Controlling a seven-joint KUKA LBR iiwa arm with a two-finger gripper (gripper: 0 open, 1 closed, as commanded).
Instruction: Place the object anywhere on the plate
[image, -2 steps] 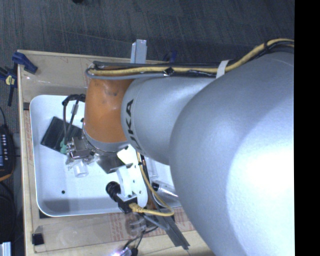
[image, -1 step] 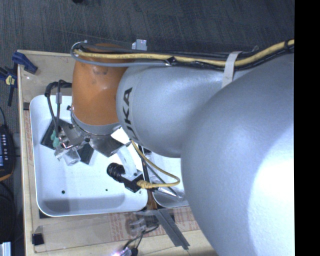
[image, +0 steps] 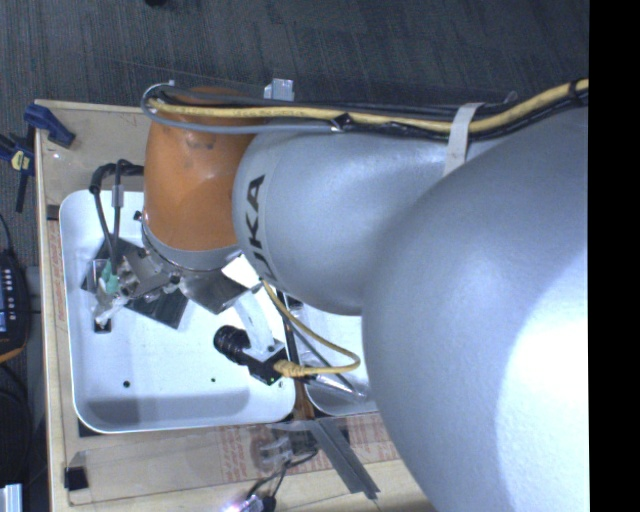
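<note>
My gripper (image: 105, 292) hangs low over the left part of the left white bin (image: 160, 412), below the orange band (image: 195, 170) of the arm. A small greenish bit (image: 110, 284) shows right at the gripper's tip. I cannot tell whether it is an object or part of the tool, nor whether it is held. The grey arm (image: 450, 300) covers the middle and right of the view and hides most of the right bin (image: 335, 405).
A black camera module (image: 232, 343) and cables hang off the wrist above the left bin's floor. Blue clamps (image: 45, 122) sit at the bench's far left corner. A metal bracket (image: 300, 445) lies on the wooden front edge.
</note>
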